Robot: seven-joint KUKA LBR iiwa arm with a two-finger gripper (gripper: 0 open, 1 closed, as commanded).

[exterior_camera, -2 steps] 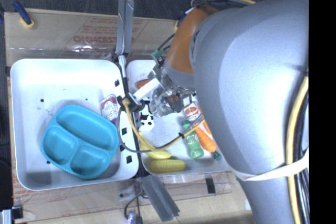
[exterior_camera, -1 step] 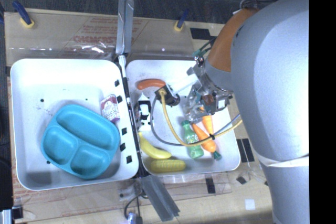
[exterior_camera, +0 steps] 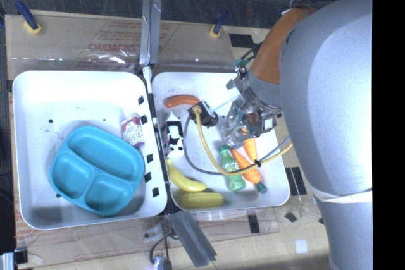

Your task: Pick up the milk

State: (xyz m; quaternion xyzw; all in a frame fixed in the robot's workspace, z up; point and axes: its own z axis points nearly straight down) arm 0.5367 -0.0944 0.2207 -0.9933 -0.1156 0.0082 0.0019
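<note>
Milk, in the form of a small carton (exterior_camera: pixel 132 129) with a reddish printed side, lies in the left bin (exterior_camera: pixel 38 88) against its right wall, touching the upper right edge of a blue divided plate (exterior_camera: pixel 96 169) that fills much of that bin's floor. The grey arm (exterior_camera: pixel 329 98) reaches in from the right with its orange band above the wrist, and its pincer (exterior_camera: pixel 239 129) hangs over the right bin (exterior_camera: pixel 275 196), well apart from the carton; the metal parts there are too cluttered to make out, so I cannot tell how the pincer stands. Just below it lie a green bottle (exterior_camera: pixel 231 169) and an orange carrot (exterior_camera: pixel 250 161), crossing each other. A sausage (exterior_camera: pixel 181 100) rests near the top of that bin, a banana (exterior_camera: pixel 183 180) and a corn cob (exterior_camera: pixel 202 200) lie along its lower edge, and a yellow cable (exterior_camera: pixel 205 142) loops across the middle. Both bins sit side by side on the counter (exterior_camera: pixel 76 35).
</note>
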